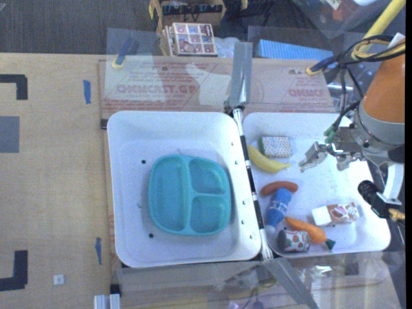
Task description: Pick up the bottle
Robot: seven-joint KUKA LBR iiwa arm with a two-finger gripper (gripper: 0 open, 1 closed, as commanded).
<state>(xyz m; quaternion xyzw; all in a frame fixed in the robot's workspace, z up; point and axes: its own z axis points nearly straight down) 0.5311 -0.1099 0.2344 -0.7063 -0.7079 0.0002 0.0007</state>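
We count two white bins side by side on the bench: the left bin (125,140) carries one teal divided tray (190,195) with three compartments, and the right bin (370,234) carries seven loose things. Of these, the one bottle (277,208), blue with a white label, lies on its side near the bin's left wall, just below a single red sausage (279,187) and just above one orange carrot (308,231). One tin can (293,240) lies at the bin's near edge, touching the carrot. One yellow banana (266,162) curves along the upper left, with one small speckled sponge (277,146) just above it. One small carton (336,214) lies to the right of the carrot. The gripper (322,155) hangs over the upper right part of this bin, well apart from the bottle, its two fingers spread apart and nothing between them. Above it we see the arm's orange band (388,95) at the right edge.
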